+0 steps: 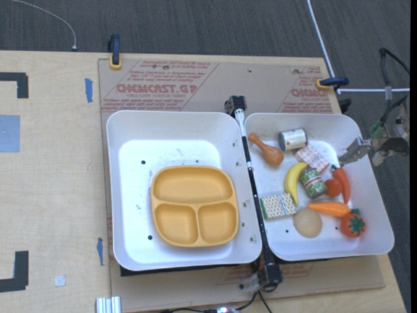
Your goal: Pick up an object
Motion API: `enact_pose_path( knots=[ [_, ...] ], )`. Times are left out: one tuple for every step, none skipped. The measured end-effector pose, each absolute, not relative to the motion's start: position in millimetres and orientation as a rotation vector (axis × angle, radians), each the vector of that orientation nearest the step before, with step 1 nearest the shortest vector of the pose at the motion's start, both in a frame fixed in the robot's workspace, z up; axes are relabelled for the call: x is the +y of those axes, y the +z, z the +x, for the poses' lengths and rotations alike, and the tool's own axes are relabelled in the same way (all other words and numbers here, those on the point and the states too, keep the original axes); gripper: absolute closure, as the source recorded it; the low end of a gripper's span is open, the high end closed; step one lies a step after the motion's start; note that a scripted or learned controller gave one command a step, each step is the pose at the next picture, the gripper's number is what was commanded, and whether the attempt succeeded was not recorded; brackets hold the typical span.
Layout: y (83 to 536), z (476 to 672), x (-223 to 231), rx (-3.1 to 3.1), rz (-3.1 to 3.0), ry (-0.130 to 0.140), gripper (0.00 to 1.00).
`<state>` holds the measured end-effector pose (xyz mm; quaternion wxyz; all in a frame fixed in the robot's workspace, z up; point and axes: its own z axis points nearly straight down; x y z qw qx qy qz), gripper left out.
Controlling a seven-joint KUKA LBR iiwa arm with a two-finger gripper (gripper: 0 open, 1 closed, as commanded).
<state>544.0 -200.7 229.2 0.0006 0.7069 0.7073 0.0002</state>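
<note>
The right bin (pixel 371 240) holds several small things. A tan drumstick (pixel 266 149) and a silver can (pixel 292 138) lie at its far side, with a pink-and-white packet (pixel 314 156) beside them. In the middle are a banana (pixel 294 181), a green can (pixel 313 183) and a checked box (pixel 278 205). A red pepper (pixel 341 182), a carrot (pixel 330 208), a beige ball (pixel 307 223) and a red tomato-like piece (pixel 352 225) lie to the right. My gripper (pixel 355 152) hangs over the bin's right rim, just right of the packet, with nothing visibly held.
The left bin (pixel 130 142) carries a yellow three-part plate (pixel 194 204). A black clamp (pixel 236 104) sits where the two bins meet at the back. Blue-and-yellow clamps (pixel 115 51) (pixel 331 82) pin the cardboard sheet. A thin white rod (pixel 316 25) slants above the right bin.
</note>
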Motion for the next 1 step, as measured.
enact_pose_path(
  knots=[
    [95.0, 484.1, -173.9, 2.22, 2.22, 0.002, 0.0]
  ],
)
